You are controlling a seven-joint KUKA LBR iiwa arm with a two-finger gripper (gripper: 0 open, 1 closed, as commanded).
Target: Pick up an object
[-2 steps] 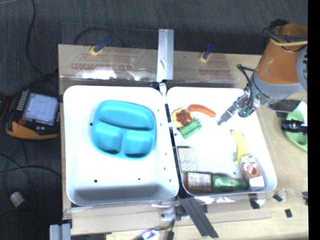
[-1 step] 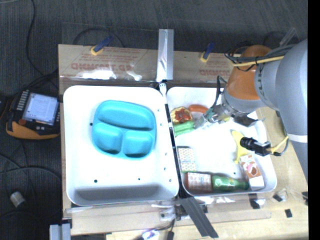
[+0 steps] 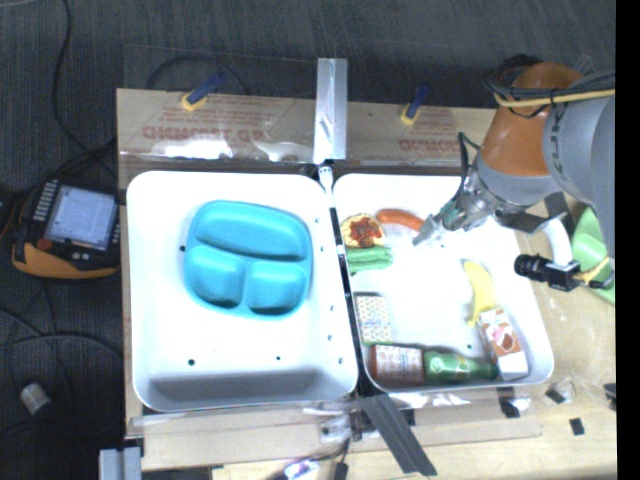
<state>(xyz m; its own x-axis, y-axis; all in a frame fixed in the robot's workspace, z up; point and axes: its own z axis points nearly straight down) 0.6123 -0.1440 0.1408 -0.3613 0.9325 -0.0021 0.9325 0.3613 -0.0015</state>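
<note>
Tool (image 3: 432, 234) hangs low over the right bin's (image 3: 540, 313) far edge beside the sausage (image 3: 398, 218), probably your nearest target; you cannot tell its opening, nothing visibly gripped; banana (image 3: 482, 290), bottle (image 3: 432, 365) and carton (image 3: 503, 340) crowd the near edge.

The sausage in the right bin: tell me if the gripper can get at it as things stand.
Probably yes. The gripper hangs just right of the sausage, nothing lies on top of it, though the pizza slice sits close on its left.
</note>
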